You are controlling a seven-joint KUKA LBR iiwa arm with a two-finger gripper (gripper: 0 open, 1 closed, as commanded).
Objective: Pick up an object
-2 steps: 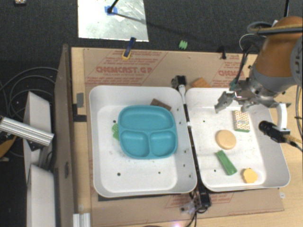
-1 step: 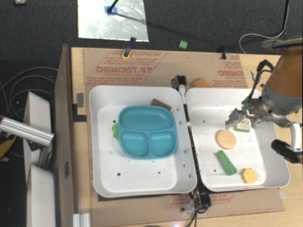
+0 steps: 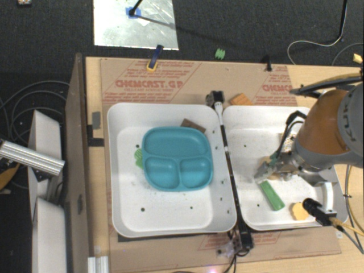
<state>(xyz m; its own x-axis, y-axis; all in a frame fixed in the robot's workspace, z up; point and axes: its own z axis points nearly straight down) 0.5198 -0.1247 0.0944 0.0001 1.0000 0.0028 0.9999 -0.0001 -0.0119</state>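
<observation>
Green stick (image 3: pixel 272 196): lies flat in right bin (image 3: pixel 250 129), just below gripper (image 3: pixel 266 172).
Gripper state: cannot tell.
Risk: low, flat stick may slip; yellow piece (image 3: pixel 298 211) near.

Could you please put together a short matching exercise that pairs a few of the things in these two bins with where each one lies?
Things:
1. blue divided plate
2. green stick
3. yellow piece
4. brown block

Places:
A. near corner of the right bin, by the arm's side
B. middle of the left bin
C. right bin, just below the gripper
D. left bin, peeking out past the plate's far edge

Pairs: 1-B, 2-C, 3-A, 4-D
</observation>
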